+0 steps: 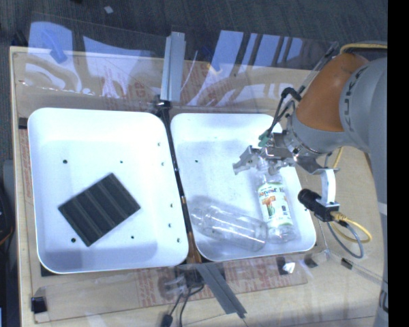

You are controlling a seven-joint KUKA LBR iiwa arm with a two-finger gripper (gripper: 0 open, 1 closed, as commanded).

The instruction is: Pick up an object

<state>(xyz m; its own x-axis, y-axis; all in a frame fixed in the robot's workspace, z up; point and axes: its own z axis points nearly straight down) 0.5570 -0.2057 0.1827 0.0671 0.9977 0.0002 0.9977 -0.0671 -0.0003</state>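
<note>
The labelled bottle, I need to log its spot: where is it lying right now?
The labelled bottle lies in the right bin, near its right wall, just below the pincer, beside a clear plastic bottle on its left.

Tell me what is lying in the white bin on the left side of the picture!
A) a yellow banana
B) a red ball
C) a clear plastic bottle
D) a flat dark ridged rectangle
D: the flat dark ridged rectangle lies alone in the left white bin, while the clear plastic bottle with a green and white label lies in the right white bin.
</note>
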